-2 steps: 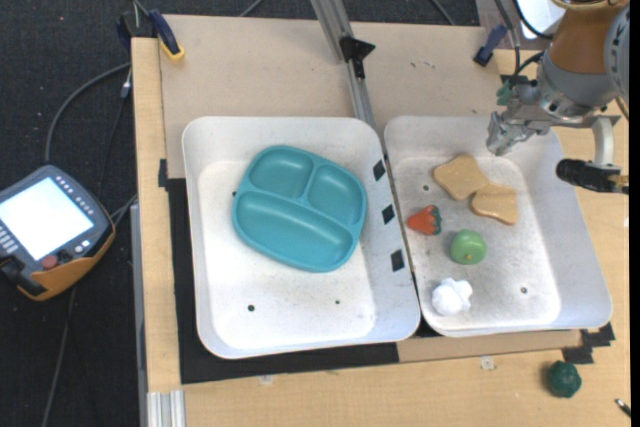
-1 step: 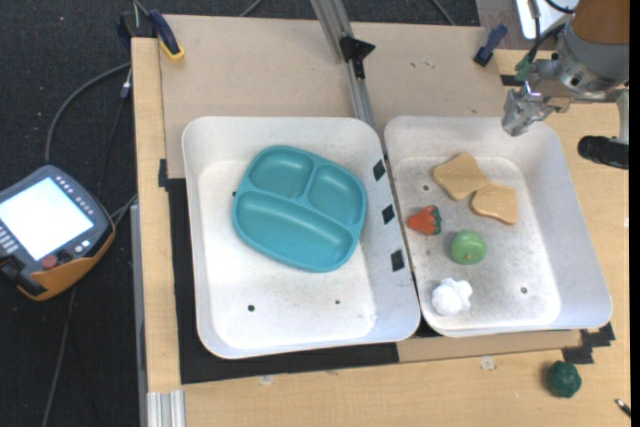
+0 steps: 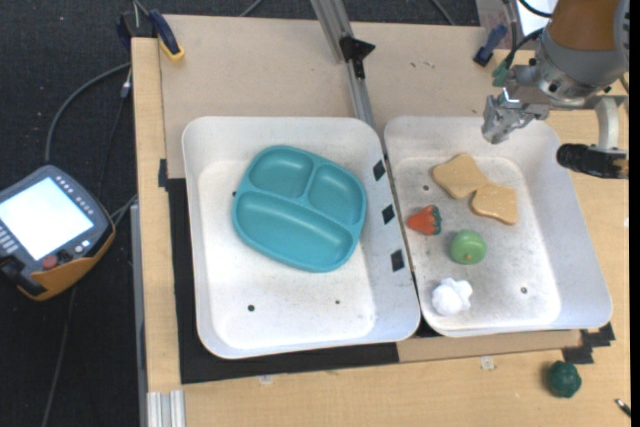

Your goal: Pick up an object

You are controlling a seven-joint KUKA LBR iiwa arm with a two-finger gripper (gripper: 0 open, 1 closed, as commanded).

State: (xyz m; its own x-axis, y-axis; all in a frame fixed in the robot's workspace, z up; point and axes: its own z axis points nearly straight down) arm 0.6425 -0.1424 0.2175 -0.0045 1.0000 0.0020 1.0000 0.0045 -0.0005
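End effector (image 3: 500, 123) sits above rear edge of right bin (image 3: 580, 265), clear of contents; finger state cannot be determined. Right bin holds 2 bread pcs (image 3: 459, 175) (image 3: 496, 204), red pepper (image 3: 425, 220), green apple (image 3: 467, 247), white item (image 3: 452, 296). Left bin (image 3: 215, 315) holds teal divided plate (image 3: 299, 207); dark green ball (image 3: 563, 377) on bench, outside bins.

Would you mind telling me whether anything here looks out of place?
Yes: a dark green ball lies on the bench outside the right bin, by its near corner, while the other small items sit inside the bin.
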